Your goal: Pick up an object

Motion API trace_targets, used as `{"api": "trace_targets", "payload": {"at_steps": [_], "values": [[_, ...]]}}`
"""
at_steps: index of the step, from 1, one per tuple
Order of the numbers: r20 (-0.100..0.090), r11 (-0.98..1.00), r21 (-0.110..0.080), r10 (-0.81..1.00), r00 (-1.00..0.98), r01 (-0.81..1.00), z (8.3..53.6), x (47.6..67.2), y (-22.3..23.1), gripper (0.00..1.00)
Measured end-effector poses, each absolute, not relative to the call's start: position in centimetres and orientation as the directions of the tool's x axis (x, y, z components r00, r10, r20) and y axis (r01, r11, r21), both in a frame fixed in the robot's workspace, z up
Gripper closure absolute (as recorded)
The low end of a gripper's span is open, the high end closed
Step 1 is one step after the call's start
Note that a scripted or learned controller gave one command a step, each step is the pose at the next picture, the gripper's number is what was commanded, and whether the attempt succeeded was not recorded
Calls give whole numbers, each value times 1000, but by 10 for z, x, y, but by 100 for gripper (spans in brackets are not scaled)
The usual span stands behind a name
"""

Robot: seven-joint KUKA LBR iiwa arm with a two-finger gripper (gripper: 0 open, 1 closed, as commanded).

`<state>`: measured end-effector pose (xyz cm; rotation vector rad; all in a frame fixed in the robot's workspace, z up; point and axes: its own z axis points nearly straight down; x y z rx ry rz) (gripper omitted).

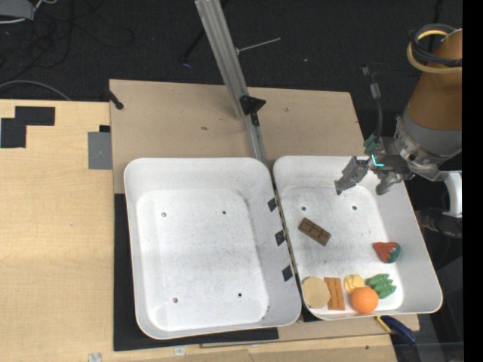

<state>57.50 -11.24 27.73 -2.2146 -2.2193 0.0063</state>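
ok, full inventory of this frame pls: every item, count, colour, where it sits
white bins: 2, white, side by side on the bench
chocolate bar: 1, brown, middle of the right bin
strawberry-like piece: 1, red with a green end, near the right wall of the right bin
bread slice: 1, tan, near edge of the right bin
orange-brown slab: 1, beside the bread slice, touching it
yellow piece: 1, pale yellow, next to the slab
orange: 1, orange, near edge of the right bin
green vegetable: 1, green, right of the orange
metal rail: 1, silver, slanting down toward the gap between the bins
arm: 1, grey with an orange band, at the right
gripper: 1, dark, open, over the far part of the right bin, holding nothing
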Motion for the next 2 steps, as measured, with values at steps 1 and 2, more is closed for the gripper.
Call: {"api": "trace_targets", "payload": {"at_steps": [1, 2], "values": [[1, -1, -2, 1000, 1, 1000, 280, 575, -114, 0], [1, 0, -8, 1000, 0, 1000, 232, 567, -110, 0]]}}
